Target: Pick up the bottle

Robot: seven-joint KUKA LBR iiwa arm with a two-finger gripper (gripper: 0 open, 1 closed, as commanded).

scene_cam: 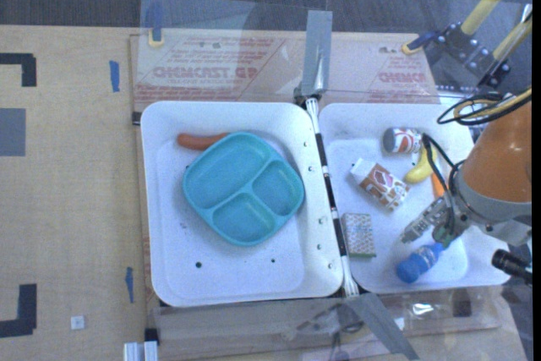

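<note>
The bottle (419,263) is seen lying in the right bin (365,121), near its front edge, blue cap end pointing away from the gripper (434,223). The gripper is poised just above and behind the bottle; whether it is open or closed cannot be told. Behind the bottle, a carton (380,184), a banana (418,172) and a can (401,139) are spread. A green packet (358,233) is found left of the bottle. Further left, a blue tray (243,188) and a carrot (199,141) are held by the left bin (165,266).

Teal divided plate (243,188) over an orange carrot (196,141) in the left white bin (169,266); right white bin (338,127) shows blue bottle (418,264), yellow banana (418,172), red-and-white carton (382,185), green-speckled packet (358,233)
</note>
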